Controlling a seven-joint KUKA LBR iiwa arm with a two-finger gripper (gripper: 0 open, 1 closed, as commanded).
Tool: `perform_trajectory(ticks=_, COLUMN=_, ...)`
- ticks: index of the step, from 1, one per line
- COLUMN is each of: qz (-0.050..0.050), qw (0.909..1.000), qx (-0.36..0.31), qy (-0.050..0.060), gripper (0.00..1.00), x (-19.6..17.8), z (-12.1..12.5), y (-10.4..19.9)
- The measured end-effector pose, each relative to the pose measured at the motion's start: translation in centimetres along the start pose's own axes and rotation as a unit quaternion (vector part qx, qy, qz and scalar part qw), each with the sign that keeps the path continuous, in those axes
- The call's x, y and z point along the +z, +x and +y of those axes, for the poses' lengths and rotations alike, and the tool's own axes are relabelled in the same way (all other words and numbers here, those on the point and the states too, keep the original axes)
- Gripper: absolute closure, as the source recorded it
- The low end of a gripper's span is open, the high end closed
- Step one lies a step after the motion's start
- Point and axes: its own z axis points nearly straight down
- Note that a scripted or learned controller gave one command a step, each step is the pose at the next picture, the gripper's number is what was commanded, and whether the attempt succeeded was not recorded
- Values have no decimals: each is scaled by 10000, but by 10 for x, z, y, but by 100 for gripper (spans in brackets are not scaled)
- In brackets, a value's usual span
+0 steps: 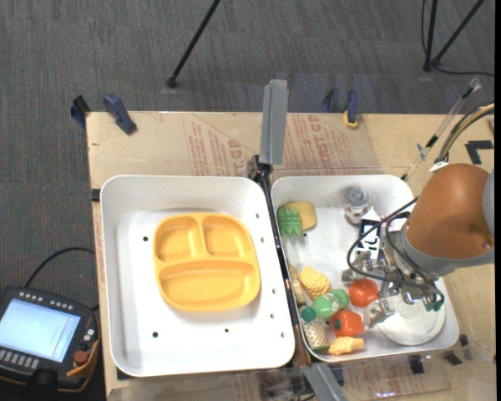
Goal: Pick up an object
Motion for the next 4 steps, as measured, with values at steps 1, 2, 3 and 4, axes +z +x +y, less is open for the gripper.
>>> perform_trajectory(ticks=1, qz=-15, qw=10000, qx=-33, qy=0, gripper=100, x=-11, z=3, y=-2)
perform_trajectory(ticks=2, qz=-23, qw=9974, qx=725, qy=1, gripper=100, x=-13, z=45, y=-73)
perform_trajectory(ticks=3, qz=-20, qw=9973, qx=729, qy=8, gripper=0, x=-13, z=44, y=-73)
perform_trajectory(ticks=4, qz=-166, qw=9998, qx=70, qy=56, gripper=0, x=-10, z=70, y=-11)
